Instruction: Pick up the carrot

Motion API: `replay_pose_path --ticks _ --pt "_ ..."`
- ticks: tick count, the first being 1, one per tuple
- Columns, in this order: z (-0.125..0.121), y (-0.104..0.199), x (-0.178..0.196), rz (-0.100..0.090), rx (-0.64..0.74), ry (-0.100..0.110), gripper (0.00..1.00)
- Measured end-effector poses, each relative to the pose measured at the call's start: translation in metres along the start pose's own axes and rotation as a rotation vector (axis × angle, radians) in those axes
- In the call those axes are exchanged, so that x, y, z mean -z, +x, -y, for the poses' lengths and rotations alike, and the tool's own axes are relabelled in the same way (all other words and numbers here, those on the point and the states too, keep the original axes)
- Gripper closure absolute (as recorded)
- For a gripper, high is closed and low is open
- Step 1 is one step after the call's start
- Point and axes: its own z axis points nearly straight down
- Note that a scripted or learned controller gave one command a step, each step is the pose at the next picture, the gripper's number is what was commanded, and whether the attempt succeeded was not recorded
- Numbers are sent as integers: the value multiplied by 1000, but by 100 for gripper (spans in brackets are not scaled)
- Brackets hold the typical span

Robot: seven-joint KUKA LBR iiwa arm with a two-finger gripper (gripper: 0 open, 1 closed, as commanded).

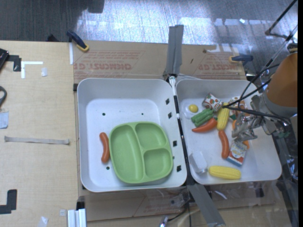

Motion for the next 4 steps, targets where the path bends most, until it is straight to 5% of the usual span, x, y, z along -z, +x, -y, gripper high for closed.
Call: replay_pose_path --ticks 1,2,3,4 --pt "-25 13 -8 3 205 3 100" --pt "22 -8 -10 2 805 -2 100" --pt "20 -6 -14 -1 806 -9 0" --pt "13 7 -15 2 979 -12 0"
